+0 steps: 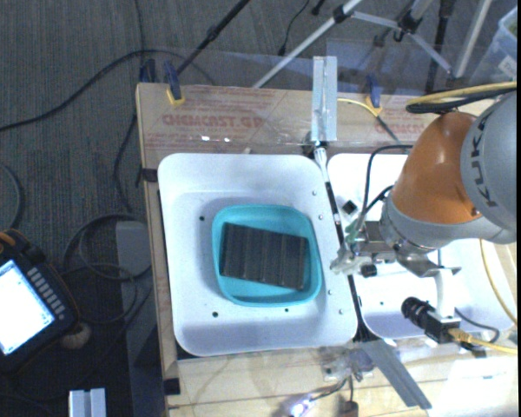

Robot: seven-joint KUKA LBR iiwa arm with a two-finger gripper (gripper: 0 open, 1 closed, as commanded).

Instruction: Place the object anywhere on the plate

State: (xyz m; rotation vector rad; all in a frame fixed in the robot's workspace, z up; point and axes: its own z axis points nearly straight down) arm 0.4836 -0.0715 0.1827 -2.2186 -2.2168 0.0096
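plate (pixel 228 292) teal, in left bin (pixel 187 320) | dark ridged object (pixel 262 254) lies on it | arm (pixel 438 189) above right bin (pixel 391 320) | gripper state: cannot tell

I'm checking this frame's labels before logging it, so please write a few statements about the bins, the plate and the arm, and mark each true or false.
1. A teal plate sits in the left bin. True.
2. A dark ridged rectangular object lies on the plate. True.
3. The plate stands in the right bin. False: it is in the left bin; the right bin lies under the arm.
4. The arm hangs over the middle of the plate. False: it is over the right bin, near the divider between the bins.
5. The dark object lies on the bin floor beside the plate. False: it rests inside the plate's rim.
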